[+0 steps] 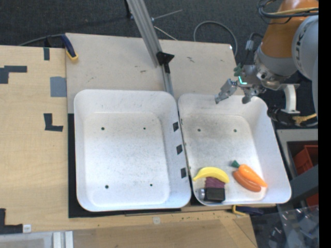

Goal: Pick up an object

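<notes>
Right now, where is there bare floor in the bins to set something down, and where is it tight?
The left bin has bare floor from wall to wall. In the right bin, the far and middle floor is bare. Its near end is crowded: banana, dark block and carrot cluster there. The gripper hovers over its far rim.

The arm runs off the right edge; the banana half-covers a dark block (kind unclear).
</notes>
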You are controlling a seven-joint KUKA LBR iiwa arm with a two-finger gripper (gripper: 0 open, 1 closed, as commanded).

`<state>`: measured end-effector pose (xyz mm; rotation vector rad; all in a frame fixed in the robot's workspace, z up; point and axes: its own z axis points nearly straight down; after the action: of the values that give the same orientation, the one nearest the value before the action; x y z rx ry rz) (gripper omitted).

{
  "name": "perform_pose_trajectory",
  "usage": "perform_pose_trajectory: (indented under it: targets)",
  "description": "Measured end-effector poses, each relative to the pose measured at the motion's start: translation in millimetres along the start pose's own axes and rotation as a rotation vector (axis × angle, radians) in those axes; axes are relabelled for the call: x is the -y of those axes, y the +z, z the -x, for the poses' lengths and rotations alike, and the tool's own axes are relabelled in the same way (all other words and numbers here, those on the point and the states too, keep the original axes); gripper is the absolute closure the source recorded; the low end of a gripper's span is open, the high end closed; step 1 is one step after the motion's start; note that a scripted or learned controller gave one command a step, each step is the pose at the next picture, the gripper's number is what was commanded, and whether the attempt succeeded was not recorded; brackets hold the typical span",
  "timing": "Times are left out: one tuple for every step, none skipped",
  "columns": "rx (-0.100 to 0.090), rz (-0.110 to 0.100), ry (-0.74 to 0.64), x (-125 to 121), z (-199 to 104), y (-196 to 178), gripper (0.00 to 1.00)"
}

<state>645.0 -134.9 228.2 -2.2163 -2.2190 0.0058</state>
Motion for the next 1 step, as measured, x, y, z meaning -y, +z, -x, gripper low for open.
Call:
perform_pose_trajectory:
  targets:
    - [0.002, 0.005, -0.001, -0.9, 0.1, -2.8, 0.00]
